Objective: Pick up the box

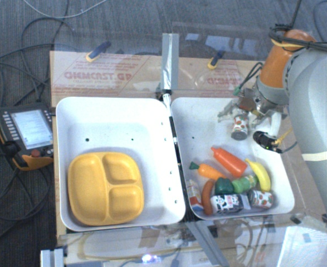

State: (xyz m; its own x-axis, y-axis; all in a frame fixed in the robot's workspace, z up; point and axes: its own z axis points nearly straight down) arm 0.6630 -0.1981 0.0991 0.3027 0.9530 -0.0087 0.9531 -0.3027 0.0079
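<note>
The end effector (247, 115) stands over a can (239, 128) at the right bin's (199, 115) back, its opening I cannot tell, while the box (225, 202) lies at the front, so it must first travel there.

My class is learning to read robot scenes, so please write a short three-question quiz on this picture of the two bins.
1. True or false: the yellow tray lies in the bin on the view's left.
2. Multiple choice: where in the bin on the view's right does the black-and-white box lie?
A) at the far edge
B) at the near edge, among the toy food
C) on top of the banana
3. Fill in: the gripper is at the far end of that bin, over a small ____, well away from the box.

Key: 1 true; 2 B; 3 can.
</note>
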